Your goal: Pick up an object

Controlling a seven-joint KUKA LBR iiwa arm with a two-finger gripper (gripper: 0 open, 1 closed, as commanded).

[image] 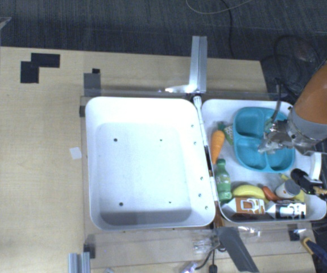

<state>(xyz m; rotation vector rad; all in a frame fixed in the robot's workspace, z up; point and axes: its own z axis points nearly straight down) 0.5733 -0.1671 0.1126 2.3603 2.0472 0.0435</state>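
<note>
My gripper [270,143] reaches in from the right and hangs over the right bin [321,210], right above a blue divided dish [254,144]. It overlaps the dish's middle ridge, and I cannot tell whether it touches it. An orange carrot [216,145] lies left of the dish. Below it stands a green bottle [223,180]. Along the bin's front lie a yellow banana [248,191], a brown box [249,206] and a black-and-white bottle [288,211].
The left bin [143,164] sits beside the right one, with a metal divider post [199,64] behind their shared edge. Small items [293,185] crowd the right bin's front right corner. Cables [291,50] run behind the arm.
</note>
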